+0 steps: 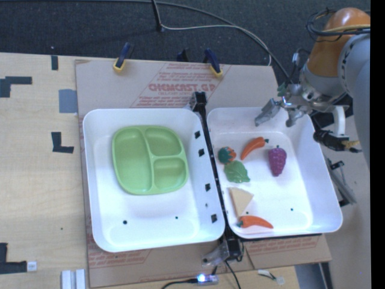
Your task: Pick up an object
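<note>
- The gripper (278, 114) hovers with fingers spread, holding nothing, over the right bin (313, 179)'s far edge.
- The purple grapes (277, 160) lie nearby below, beside the orange chili (252, 147).
- Best play: centre over the grapes, descend straight.

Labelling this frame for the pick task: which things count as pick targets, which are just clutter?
Job:
end effector
grapes
chili
carrot
cheese wedge
green leafy piece
small green and red piece
right bin

Lying about:
green divided plate
left bin
blue clamps
cables
</note>
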Available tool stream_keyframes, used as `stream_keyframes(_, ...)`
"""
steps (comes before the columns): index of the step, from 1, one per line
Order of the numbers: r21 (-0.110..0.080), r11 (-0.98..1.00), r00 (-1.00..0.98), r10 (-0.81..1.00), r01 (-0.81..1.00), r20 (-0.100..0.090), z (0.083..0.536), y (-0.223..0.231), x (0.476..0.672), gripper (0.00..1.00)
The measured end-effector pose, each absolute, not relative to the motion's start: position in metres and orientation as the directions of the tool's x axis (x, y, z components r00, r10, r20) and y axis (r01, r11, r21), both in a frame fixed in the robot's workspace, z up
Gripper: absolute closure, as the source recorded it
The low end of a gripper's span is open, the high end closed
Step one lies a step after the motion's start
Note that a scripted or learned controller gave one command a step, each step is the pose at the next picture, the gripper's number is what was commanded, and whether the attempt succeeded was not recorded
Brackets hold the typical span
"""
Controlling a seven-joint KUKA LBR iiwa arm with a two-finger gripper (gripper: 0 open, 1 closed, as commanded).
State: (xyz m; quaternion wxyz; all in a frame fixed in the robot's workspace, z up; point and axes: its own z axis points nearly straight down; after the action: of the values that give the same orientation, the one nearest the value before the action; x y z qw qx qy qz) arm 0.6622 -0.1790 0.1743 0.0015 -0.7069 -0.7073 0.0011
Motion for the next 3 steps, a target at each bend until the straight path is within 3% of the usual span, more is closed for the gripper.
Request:
stream_keyframes(2, -0.001, 0.001, -0.001, 1.0, 1.0, 0.0, 0.083, -0.178, 0.658, 0.0)
stream_keyframes(3, 0.003, 0.001, -0.001, 1.0, 1.0, -0.002, 0.097, -0.178, 0.66, 1.0)
